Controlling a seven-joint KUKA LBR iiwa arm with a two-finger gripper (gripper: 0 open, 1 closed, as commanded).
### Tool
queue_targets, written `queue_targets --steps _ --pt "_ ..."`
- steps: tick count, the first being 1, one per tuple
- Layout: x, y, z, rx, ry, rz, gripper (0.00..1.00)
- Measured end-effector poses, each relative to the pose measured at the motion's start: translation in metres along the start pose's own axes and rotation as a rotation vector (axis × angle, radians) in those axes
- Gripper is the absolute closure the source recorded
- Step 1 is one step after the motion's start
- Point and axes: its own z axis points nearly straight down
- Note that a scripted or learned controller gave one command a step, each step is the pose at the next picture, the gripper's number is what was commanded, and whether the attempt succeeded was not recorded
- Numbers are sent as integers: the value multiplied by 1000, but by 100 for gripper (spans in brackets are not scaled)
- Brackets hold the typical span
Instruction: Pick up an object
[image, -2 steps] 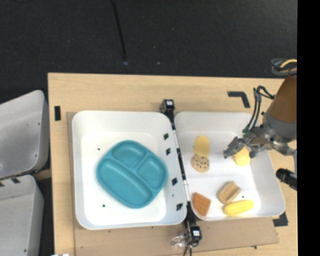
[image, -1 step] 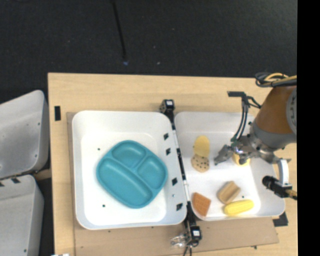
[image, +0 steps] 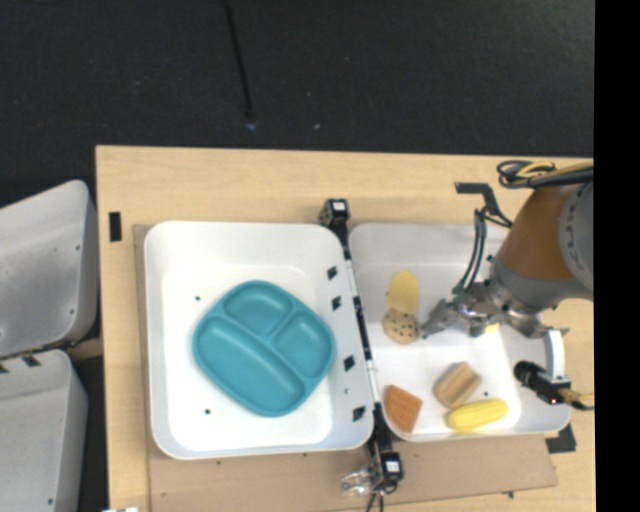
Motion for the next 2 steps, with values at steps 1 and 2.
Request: queue_targets --steps 1,2 --pt "-1 1 -13 -6 -1 5 100" --pt "-4 -2 -76 -8 -1 1 100"
